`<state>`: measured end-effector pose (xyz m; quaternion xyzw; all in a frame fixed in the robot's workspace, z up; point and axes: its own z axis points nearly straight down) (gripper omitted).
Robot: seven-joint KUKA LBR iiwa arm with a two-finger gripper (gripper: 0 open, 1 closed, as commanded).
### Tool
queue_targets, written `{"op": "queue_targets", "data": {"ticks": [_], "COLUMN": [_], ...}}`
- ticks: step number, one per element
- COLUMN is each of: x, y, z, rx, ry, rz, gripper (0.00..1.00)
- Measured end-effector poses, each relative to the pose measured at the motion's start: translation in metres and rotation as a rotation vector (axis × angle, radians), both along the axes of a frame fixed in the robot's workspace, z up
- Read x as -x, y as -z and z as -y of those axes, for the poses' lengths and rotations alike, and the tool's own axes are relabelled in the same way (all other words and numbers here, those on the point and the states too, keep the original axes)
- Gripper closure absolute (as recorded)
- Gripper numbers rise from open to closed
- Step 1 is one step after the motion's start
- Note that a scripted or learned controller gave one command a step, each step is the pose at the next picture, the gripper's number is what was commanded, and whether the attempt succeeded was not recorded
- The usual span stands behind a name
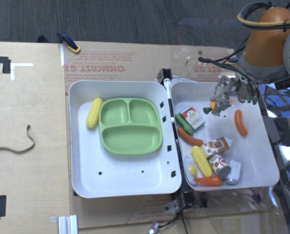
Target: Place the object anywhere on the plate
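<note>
Two white bins sit side by side. In the left bin (81, 179) a green divided plate (131, 126) lies with a corn cob (93, 112) just beside its left rim. Over the far part of the right bin (262, 177), the gripper (220, 104) hangs above a jumble of toy food, pinching a small orange-and-green carrot (213, 108) between its fingers.

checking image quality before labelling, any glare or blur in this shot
Camera view: even overhead light, soft shadows along the white bins' walls; mild glare on the clear film at the right bin's front edge; the gripper looks slightly smeared, its details hard to read; the green plate and toys are sharp.
</note>
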<state>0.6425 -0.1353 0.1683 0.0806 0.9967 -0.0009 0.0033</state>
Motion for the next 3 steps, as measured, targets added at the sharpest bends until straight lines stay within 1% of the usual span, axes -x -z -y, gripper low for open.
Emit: {"op": "queue_targets", "data": {"ticks": [1,2,3], "x": [0.020,0.025,0.042], "y": [-0.035,-0.074,-0.083], "z": [-0.078,-0.165,-0.258], "rx": [-0.003,-0.002,-0.002], "ry": [0.118,-0.072,-0.296], "rz": [-0.002,0.000,-0.002], "gripper": [1.00,1.00,1.00]}}
